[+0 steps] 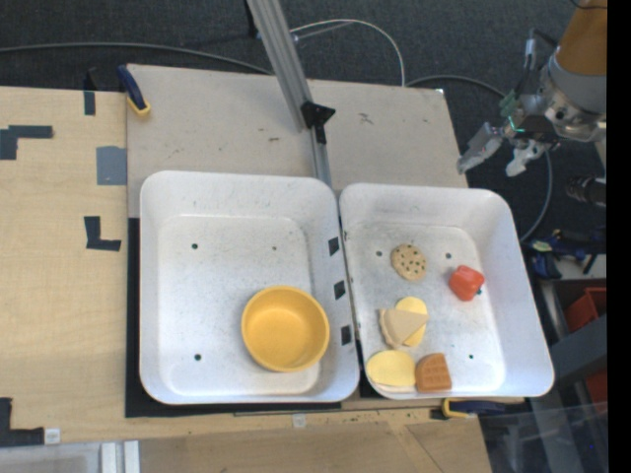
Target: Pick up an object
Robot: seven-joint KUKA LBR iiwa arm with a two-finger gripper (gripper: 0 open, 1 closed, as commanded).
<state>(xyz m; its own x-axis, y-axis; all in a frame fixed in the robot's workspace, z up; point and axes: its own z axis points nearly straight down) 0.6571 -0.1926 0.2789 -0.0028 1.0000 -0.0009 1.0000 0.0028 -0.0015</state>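
Note:
My gripper (496, 156) hangs above the bench beyond the right bin's far right corner, its two fingers spread apart with nothing between them. In the right bin (493, 210) lie a round cookie (408, 261), a red piece (466, 283), a pale yellow wedge (405, 323), a yellow disc (391, 370) and a brown cracker-like piece (433, 371). The left bin (168, 205) holds a yellow bowl (285, 327) near its front right. All of these lie well below and to the left of the gripper.
A grey metal pole (286, 52) slants across the bench behind the bins. A yellow clamp (133, 92) sits at the bench's far left corner. Cables (394, 52) run over the dark floor behind.

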